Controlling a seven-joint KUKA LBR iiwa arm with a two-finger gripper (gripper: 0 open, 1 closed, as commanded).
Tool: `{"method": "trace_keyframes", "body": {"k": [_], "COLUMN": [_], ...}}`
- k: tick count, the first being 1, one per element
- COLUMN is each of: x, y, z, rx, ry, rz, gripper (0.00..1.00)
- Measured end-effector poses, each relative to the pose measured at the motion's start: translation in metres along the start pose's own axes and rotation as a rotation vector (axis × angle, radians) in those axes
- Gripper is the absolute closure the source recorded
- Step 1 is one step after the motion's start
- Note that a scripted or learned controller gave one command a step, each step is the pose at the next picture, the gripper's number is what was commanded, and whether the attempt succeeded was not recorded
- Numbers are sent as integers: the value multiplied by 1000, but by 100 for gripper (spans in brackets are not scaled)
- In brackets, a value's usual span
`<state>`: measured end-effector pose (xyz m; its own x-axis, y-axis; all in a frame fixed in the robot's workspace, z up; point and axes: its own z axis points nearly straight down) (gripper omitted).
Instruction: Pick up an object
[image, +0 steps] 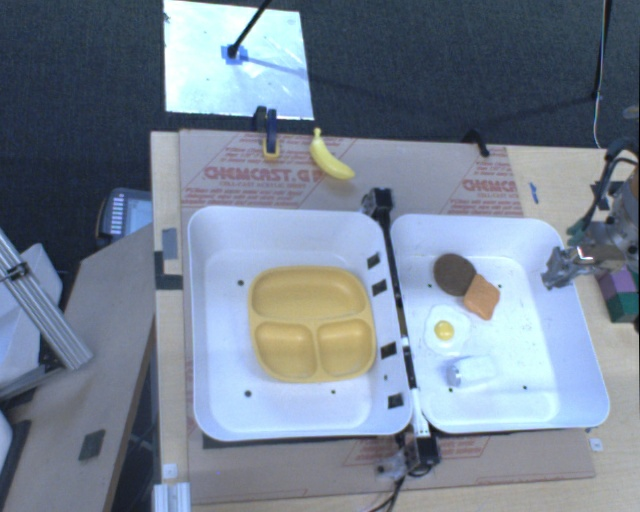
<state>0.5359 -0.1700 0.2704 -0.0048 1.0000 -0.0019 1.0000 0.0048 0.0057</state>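
Note:
The right bin (560, 400) holds a round brown patty (454, 272), an orange block (481, 297) touching its lower right side, a fried egg (444, 329) below them, and a small pale white object (470, 373) near the bin's front. My gripper (561, 265) hovers at the right bin's far right rim, apart from all of these. Nothing shows between its fingers.
The left bin (215, 400) carries a yellow three-compartment plate (308, 322). A yellow banana (330, 157) and a yellow clamp (269, 135) lie on the cardboard behind the bins. A black hinge strip (392, 310) runs between the bins. A green-purple object (622, 292) sits right of the bin.

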Motion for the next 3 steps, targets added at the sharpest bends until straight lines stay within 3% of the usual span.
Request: {"method": "trace_keyframes", "body": {"k": [3], "x": [163], "y": [43], "z": [19], "rx": [3], "ry": [3], "rz": [-4], "gripper": [100]}}
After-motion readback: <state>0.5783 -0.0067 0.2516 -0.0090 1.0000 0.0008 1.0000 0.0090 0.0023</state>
